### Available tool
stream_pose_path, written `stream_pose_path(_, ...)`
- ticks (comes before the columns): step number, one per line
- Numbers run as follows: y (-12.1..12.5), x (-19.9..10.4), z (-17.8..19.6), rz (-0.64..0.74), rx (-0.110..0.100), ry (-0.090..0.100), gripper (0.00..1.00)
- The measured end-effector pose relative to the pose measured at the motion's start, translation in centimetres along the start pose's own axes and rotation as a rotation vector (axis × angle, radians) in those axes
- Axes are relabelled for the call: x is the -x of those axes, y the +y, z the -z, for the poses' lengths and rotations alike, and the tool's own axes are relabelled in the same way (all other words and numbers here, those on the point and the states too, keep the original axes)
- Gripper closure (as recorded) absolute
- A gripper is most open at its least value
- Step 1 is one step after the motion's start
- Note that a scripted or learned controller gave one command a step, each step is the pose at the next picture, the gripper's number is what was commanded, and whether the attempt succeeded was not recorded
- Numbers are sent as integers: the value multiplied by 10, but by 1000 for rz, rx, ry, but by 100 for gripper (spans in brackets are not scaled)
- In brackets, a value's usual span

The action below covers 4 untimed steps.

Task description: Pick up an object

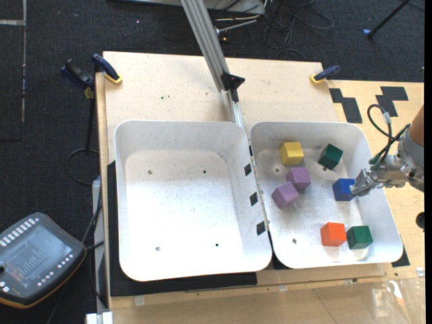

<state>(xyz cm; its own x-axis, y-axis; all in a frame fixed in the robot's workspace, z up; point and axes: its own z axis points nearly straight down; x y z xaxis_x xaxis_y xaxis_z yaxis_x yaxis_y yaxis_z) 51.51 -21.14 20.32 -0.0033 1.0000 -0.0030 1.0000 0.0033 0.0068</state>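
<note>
The gripper point(360, 185) is reaching in from the right and pressing against the blue cube point(343, 190) in the right bin point(378, 181), though whether it is pinching it I cannot tell, while yellow point(291, 153), purple point(299, 179), orange point(333, 234) and green point(360, 236) cubes are lying nearby.

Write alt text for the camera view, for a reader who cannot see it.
A robot arm reaches in from the right, its pincer at a blue cube in the right bin of two white bins. That bin also holds a yellow cube, two purple cubes, an orange cube and two green cubes.
</note>
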Motion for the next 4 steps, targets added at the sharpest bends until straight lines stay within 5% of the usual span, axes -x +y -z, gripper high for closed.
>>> stream_pose_path(1, 0, -7, 60, 1, 1, 0, 100)
stream_pose_path(4, 11, -165, 48, 5, -5, 5, 100)
